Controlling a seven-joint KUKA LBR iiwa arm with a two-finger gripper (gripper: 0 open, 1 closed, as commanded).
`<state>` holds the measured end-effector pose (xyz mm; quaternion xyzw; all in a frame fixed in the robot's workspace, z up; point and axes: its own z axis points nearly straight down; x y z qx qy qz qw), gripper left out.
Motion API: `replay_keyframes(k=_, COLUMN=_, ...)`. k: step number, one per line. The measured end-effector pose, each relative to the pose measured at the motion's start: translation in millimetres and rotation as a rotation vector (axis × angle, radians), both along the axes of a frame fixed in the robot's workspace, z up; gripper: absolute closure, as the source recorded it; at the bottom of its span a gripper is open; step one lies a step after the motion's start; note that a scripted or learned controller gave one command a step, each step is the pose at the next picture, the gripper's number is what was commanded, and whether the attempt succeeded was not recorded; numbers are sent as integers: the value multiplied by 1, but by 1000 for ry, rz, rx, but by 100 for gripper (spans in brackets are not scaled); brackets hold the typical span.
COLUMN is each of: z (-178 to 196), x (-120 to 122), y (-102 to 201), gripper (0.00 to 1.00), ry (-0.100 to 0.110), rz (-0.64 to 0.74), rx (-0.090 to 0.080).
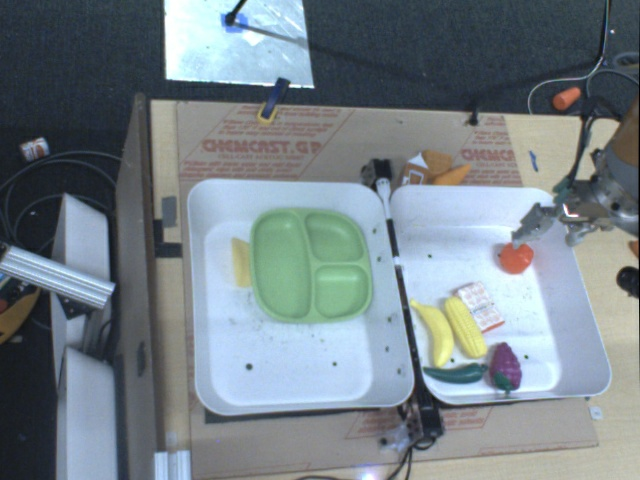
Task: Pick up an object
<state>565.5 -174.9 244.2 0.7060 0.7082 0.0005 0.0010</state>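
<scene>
Reaching in from the right edge, the gripper (532,224) hung just above the red tomato (516,258) in the right bin (585,343), apparently lined up for a grasp. Whether it was apart or together could not be told. Nothing sat between its tips.

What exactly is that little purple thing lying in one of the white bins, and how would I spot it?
Look at the right-hand shallow white bin, then down to its near edge, where toy foods cluster. The small purple plastic eggplant-like toy lies at the cluster's right end, beside the dark green pepper-like toy and below the yellow corn cob toy. It is the only purple item there.
</scene>
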Motion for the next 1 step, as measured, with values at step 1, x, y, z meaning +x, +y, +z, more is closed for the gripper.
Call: replay_keyframes(k=1, z=-77, x=-14, y=92, gripper=0, ry=8, rz=9, rx=6)
